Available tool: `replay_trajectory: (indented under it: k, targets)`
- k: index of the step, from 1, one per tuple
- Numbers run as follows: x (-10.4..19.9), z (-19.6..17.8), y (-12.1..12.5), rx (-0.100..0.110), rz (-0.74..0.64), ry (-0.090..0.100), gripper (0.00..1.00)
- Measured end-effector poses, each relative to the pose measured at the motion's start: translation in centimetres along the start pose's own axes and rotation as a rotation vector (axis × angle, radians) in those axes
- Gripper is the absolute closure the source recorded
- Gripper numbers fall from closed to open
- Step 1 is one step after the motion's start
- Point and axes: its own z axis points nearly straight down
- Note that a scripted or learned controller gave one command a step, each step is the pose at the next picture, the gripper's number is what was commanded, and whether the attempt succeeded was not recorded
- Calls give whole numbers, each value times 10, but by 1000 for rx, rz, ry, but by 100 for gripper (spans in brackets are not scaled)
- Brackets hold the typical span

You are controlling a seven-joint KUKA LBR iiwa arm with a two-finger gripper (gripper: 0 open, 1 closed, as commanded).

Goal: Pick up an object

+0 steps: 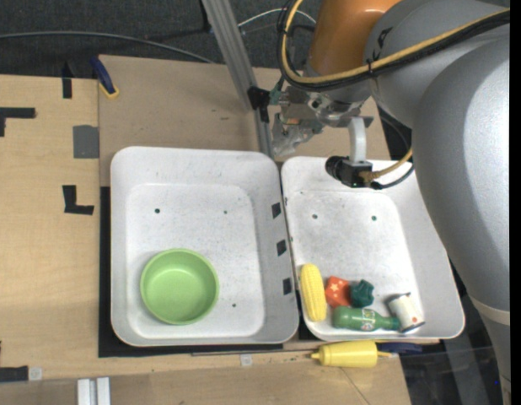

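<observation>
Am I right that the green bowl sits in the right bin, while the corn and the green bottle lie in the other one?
Not quite: the camera view shows the green bowl in the left bin. The corn and green bottle lie in the other, right bin.

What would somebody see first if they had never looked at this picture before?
Probably the big grey robot arm with its orange band, reaching in from the right over the far end of the bins. Next, the bright green bowl sitting alone in the near corner of the left bin. Then the bunch of toy food in the near end of the right bin: a yellow corn cob, a green bottle and small pieces beside them.
</observation>
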Motion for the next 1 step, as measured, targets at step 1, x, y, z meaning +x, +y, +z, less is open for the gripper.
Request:
replay_trajectory:
  k: [1]
  targets:
    - [55, 13, 8, -1, -1, 0, 100]
